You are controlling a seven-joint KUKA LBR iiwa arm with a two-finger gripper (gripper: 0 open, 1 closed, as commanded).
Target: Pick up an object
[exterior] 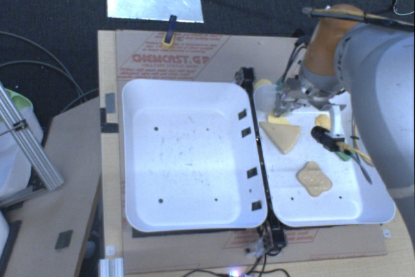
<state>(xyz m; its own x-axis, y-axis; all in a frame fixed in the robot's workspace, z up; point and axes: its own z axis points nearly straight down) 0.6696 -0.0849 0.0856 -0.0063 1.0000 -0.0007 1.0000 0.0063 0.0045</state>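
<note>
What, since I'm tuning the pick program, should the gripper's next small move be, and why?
Probably a short descent: the gripper appears right over the small yellow piece in the right bin, by the tan wedge.

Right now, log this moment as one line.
gripper: low in right bin, by small yellow piece | grasp: not visible | tan wedge, biscuit: lying apart from it

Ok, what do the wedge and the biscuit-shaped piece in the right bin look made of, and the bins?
The wedge: pale tan, matte, flat smooth faces, likely foam or plastic toy food; cannot tell which. The biscuit: tan, matte, scalloped edge and bumpy top, probably moulded plastic or rubber. The bins: white, faint sheen, rounded corners, likely thin moulded plastic.
</note>
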